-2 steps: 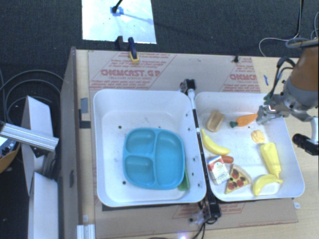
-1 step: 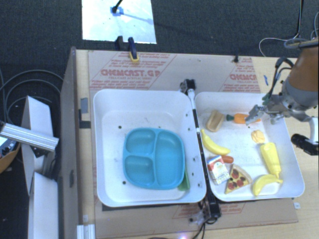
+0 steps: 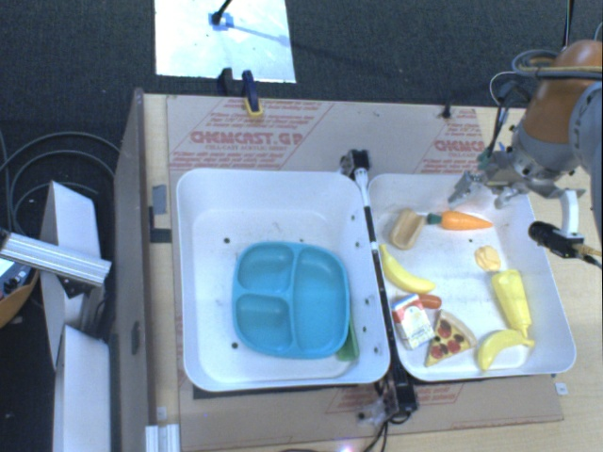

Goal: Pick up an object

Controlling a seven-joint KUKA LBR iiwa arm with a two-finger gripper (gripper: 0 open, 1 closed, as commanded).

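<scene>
Nearest the camera, at the right bin's front edge, lie a pizza slice toy (image 3: 449, 338) and a curved yellow banana (image 3: 502, 347), the slice touching a small white and red carton (image 3: 412, 320).

At the far right corner of the right bin (image 3: 556, 347) the pincer (image 3: 488, 183) hangs with its two thin fingers spread apart, nothing between them. It sits just above the bin's back rim, under the grey arm (image 3: 556, 130) with its orange band.

Closest to the pincer is the toy carrot (image 3: 459, 220): orange, tapered to the right, with a small green top at its left end, lying flat on the white floor just in front of the fingers and apart from them. Beside its green end a tan bread piece (image 3: 406, 228) lies tilted. Farther forward come a small pale yellow shell-shaped piece (image 3: 487, 257), a yellow corn cob (image 3: 512, 298) lying lengthwise, and a second banana (image 3: 403, 272) near the divider between bins, with a red sausage-like piece (image 3: 429, 301) just beyond its tip.

Across the divider, the left bin (image 3: 207, 215) holds a blue sectioned plate (image 3: 290, 299) with three compartments, and a green sliver (image 3: 350, 345) shows at its front right corner. Both bins rest on brown printed cardboard (image 3: 283, 130) over the table.
</scene>
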